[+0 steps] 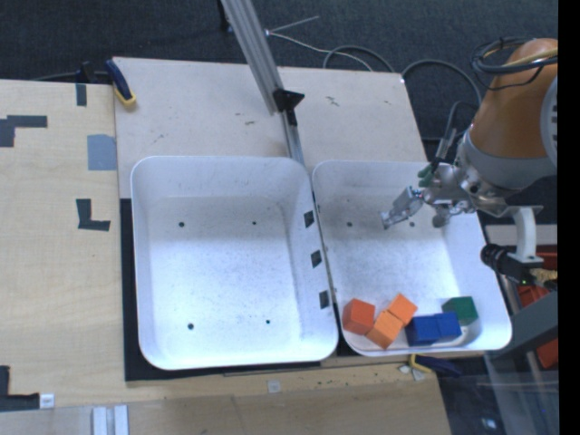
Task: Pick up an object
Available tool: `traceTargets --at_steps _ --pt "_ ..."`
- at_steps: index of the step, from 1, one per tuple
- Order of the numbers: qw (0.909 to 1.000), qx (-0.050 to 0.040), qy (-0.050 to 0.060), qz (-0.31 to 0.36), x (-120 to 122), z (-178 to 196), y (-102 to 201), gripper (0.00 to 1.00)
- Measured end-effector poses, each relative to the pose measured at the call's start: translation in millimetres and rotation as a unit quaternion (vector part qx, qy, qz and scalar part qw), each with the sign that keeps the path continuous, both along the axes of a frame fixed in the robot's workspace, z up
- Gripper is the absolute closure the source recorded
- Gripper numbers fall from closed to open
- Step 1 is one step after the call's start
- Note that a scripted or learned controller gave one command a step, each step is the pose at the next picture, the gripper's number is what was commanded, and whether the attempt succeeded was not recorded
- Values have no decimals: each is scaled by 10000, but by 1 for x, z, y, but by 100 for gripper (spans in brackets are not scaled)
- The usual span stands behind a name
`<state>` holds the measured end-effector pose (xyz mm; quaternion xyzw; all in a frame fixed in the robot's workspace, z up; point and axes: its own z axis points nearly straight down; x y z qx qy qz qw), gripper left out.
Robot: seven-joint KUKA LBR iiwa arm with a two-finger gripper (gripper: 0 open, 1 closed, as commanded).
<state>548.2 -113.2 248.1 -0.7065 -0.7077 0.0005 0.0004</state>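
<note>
Grey KUKA arm w/ orange band (518, 98) came in from 3 o'clock, its two-finger metal gripper (399, 210) hung over the right shallow white plastic bin (362, 184), upper part. Couldn't tell how far open it was; nothing seen in it. Blocks all sat at the bin's 6 o'clock edge: three small orange cubes (358, 315) (401, 309) (384, 330), a blue block (433, 329), a green cube (462, 309). Well apart from the gripper tbh.

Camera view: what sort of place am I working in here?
Most likely a robotics lab bench set up for grasping trials. Two white bins sit side by side, small coloured blocks lie in the right one, and loose cables trail over dark carpet behind.
</note>
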Motion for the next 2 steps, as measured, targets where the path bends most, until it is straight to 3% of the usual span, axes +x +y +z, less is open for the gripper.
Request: traceTargets --at_steps 1,2 --pt "10000 -17 -51 1 36 102 -21 0" --pt "10000 -13 -52 7 77 232 -17 0"
